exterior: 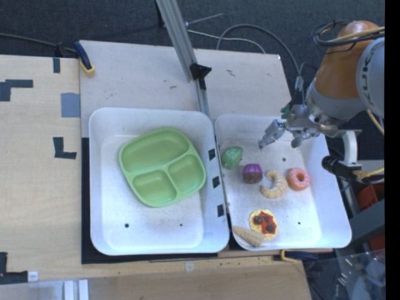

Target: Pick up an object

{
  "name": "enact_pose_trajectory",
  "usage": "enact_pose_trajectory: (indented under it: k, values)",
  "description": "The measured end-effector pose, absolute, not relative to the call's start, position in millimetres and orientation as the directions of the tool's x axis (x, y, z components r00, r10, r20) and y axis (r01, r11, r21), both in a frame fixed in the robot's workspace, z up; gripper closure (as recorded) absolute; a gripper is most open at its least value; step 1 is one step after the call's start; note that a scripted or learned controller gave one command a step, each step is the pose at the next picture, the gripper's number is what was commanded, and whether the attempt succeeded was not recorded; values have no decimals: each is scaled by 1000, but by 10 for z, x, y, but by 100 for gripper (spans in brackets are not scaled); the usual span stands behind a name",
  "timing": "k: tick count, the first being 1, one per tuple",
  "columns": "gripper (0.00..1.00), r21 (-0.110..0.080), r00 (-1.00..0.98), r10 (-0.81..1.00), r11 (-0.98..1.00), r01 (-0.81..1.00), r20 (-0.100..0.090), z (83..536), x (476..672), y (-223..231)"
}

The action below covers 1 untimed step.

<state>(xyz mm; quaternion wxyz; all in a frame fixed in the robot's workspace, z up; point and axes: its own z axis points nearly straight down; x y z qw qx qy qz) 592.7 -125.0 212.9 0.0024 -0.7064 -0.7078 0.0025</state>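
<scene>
We see a pale wood-grain bench (37, 186) carrying two shallow white bins side by side, their plastic floors lightly speckled. The left bin (103, 167) holds a green plastic plate (162, 166), a rounded square with three moulded compartments, lying flat and turned a little askew. The right bin (325, 217) holds the small toy foods. Above its far right corner we see the arm (344, 67), a smooth grey body with a glossy orange band above the wrist, and at its end the gripper (282, 137), its two dark metal fingers (270, 136) spread wide apart and angled down toward the bin floor with nothing between them. A slanting grey metal bar (178, 30) crosses the bench above the bins. Of the toys, the nearest to the fingers are a curved beige croissant (274, 185) and a pink frosted doughnut (298, 179), both lying below the gripper and apart from it; the doughnut sits just beside the croissant's right end. Left of the croissant we see a dark purple rounded toy (252, 173), and further left a bumpy green one (232, 157) near the bin's left wall. At the near edge lie a round yellow tart with red dots (264, 222) and, touching it, a tan ribbed cone-like piece (247, 235). We can read no writing or brand anywhere.
</scene>
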Motion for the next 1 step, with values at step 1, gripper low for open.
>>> enact_pose_trajectory:
  k: [1]
  values:
    - [0,-8,-1,1000,1,1000,0,1489,5880,-1279]
